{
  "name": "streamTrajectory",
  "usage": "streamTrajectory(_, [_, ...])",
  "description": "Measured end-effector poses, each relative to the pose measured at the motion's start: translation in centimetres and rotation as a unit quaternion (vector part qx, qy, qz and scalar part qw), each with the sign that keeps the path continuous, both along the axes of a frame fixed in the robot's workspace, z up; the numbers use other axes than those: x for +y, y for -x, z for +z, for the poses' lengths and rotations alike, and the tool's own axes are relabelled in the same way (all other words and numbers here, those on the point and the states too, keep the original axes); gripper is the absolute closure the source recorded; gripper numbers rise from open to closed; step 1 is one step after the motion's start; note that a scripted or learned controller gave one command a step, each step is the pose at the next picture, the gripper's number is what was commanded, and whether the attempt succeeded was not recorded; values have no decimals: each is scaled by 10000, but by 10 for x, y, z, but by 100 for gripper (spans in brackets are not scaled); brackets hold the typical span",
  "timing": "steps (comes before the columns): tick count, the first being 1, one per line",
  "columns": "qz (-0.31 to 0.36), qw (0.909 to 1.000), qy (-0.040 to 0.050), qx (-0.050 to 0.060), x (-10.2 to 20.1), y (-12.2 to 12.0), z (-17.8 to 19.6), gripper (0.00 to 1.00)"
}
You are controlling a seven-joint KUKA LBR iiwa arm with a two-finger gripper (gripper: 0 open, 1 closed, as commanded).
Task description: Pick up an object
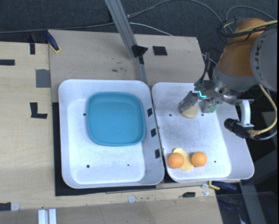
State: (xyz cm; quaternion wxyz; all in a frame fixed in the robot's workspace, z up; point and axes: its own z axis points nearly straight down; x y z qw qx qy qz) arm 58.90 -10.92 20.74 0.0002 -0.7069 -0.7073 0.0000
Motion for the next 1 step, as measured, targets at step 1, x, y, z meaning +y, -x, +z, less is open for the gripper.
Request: streamTrajectory(1, [0,10000,0,1,0,0,0,0])
